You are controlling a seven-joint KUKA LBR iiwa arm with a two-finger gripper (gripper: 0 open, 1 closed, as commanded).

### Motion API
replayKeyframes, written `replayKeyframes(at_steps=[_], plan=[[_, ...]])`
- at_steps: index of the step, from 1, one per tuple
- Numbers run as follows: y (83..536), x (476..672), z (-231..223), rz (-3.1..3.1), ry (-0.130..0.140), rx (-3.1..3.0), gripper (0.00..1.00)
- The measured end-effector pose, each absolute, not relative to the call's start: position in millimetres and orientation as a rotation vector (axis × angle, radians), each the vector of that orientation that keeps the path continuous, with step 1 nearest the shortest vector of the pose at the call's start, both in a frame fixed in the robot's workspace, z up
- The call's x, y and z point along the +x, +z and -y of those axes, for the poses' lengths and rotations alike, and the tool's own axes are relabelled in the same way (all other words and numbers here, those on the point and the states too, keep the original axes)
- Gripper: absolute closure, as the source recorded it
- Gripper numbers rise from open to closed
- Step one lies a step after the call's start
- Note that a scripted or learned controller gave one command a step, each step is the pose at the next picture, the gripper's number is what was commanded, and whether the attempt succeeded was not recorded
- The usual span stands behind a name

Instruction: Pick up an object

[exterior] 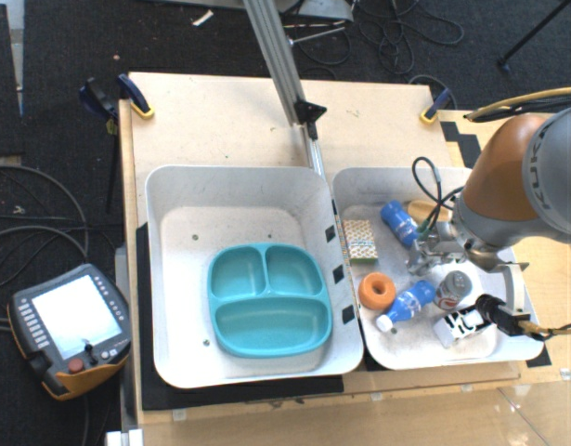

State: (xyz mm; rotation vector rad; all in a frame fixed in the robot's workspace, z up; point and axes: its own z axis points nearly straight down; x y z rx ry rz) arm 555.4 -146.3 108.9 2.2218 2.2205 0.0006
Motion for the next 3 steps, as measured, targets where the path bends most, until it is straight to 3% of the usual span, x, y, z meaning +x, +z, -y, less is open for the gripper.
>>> replayKeyframes(at_steps=[2, 3], plan=[[207, 562.6, 151, -2.220, 0.005, 2.215, 1.00], [222, 567.8, 100, -2.228, 0.005, 2.212, 1.00]])
